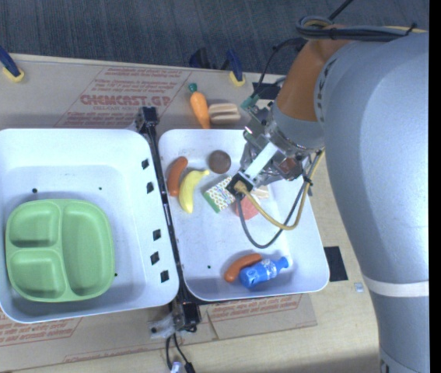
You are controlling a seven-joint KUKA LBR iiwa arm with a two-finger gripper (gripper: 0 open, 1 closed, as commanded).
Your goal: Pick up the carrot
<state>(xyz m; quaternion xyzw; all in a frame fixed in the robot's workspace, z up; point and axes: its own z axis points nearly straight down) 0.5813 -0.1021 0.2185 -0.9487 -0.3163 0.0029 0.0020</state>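
On the sheet [71, 80] printed "CHEMCAST GP" lies the carrot [199, 109].

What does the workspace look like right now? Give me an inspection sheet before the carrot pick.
Surface: cardboard-covered bench bearing the left bin and right bin.
Job's things: carrot lies on the bench beyond the right bin's far rim, outside both bins.
Clutter: green plate in the left bin; banana, brown disc and blue bottle in the right bin; bun beside the carrot.
Grippers: end effector over the right bin, apart from the carrot.
Cables: black cables above the arm.
Surroundings: blue clamps on the bench's far edge.
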